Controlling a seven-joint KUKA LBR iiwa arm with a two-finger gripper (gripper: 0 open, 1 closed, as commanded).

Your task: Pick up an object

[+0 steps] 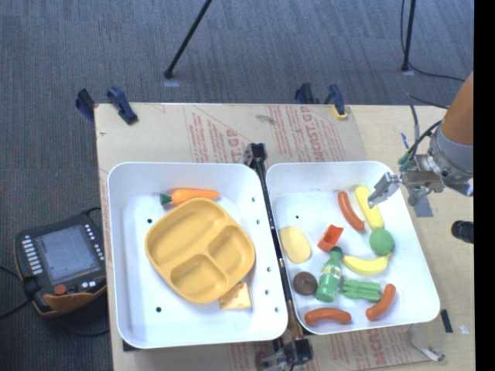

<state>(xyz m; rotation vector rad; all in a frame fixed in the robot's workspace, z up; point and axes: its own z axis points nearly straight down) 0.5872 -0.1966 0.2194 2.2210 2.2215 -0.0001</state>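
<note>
My gripper [401,195] hangs over the right rim of the right bin [424,277]. It is open with nothing between its fingers. One grey finger [380,190] sits just above a small yellow banana [370,208] and a red sausage [350,211]. Lower in the same bin lie a green ball [381,242], a second banana [366,264], a red wedge [331,237], a pale yellow potato [295,243], a green bottle [331,276], a brown round piece [305,283], a green vegetable [362,290] and two more sausages [328,316] [381,301].
The left bin [128,230] holds a yellow divided plate [200,250], a carrot [191,196] and a cheese wedge [236,297]. A teach pendant [60,263] lies left of the bench. Blue clamps [120,103] grip the bench's far edge.
</note>
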